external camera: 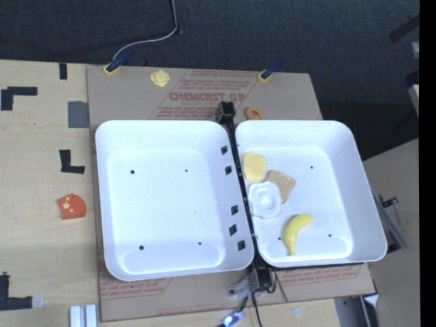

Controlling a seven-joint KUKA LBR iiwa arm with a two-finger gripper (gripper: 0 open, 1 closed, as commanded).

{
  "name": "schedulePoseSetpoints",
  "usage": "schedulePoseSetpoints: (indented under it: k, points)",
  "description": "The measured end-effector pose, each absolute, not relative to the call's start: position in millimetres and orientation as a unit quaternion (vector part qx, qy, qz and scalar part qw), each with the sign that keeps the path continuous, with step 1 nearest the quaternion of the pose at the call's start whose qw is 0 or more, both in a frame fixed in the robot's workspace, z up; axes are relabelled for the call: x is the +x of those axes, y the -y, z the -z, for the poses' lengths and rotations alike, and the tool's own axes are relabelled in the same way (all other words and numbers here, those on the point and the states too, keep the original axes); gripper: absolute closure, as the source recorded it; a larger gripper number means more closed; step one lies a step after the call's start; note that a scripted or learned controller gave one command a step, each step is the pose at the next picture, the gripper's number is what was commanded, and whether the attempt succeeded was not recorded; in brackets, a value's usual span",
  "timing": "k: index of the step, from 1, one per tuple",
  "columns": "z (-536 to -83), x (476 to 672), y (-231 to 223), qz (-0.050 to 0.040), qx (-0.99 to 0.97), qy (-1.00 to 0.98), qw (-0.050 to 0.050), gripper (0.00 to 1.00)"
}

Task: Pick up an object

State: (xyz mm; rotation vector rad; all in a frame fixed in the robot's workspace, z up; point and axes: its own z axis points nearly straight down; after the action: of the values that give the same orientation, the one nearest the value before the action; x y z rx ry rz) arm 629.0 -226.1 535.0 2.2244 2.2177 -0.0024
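The curved yellow plastic banana [296,230] lies near the front of the right shallow white bin [340,142], with a round white lid-like piece [265,200], a tan flat scrap [282,183] and a pale yellow rounded piece [254,167] clustered behind it by the dividing edge. The left shallow white bin [163,196] sits alongside. I cannot tell the gripper's state from here.

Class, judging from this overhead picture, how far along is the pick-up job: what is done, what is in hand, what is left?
Done: nothing looks picked yet. The banana, white piece, tan piece and yellow piece all lie in the right bin. In hand: nothing is being lifted. Left: the whole pick, reaching in and grasping one item.
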Motion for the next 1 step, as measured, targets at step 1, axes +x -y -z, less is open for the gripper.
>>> schedulePoseSetpoints:
  k: [1]
  points:
    - [-535.6,594.3,224.1,0.0001,0.707,-0.707,0.000,1.00]
